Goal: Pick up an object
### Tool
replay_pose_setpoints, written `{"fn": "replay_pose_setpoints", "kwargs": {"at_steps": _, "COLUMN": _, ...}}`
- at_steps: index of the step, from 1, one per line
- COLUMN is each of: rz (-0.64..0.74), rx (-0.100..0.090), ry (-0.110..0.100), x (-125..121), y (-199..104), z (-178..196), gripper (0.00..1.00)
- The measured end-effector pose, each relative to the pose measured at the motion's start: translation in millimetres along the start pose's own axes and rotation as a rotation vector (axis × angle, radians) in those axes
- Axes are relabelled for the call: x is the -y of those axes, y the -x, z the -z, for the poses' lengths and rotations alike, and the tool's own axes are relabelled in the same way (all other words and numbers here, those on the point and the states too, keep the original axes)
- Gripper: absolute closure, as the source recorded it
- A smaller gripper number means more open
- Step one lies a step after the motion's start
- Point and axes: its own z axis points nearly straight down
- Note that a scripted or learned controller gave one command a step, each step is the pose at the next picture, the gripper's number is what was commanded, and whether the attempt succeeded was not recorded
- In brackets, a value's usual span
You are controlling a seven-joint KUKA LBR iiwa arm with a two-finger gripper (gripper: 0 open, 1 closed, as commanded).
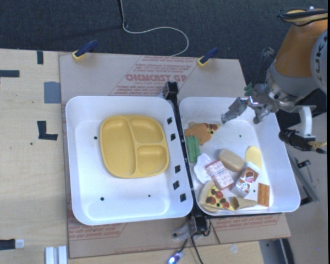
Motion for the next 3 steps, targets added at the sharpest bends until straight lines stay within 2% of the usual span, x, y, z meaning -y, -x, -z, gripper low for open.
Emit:
{"fn": "replay_pose_setpoints", "kwargs": {"at_steps": 1, "rz": 0.002, "rx": 0.0, "ry": 0.0, "x": -0.3, "y": -0.7, "z": 10.0, "gripper": 1.0}}
{"fn": "replay_pose_setpoints", "kwargs": {"at_steps": 2, "rz": 0.009, "rx": 0.0, "ry": 0.018, "x": -15.8, "y": -80.0, "z": 152.0, "gripper": 1.0}}
{"fn": "replay_pose_setpoints", "kwargs": {"at_steps": 3, "rz": 0.001, "rx": 0.003, "ry": 0.02, "x": -12.8, "y": -76.8, "z": 316.7, "gripper": 1.0}}
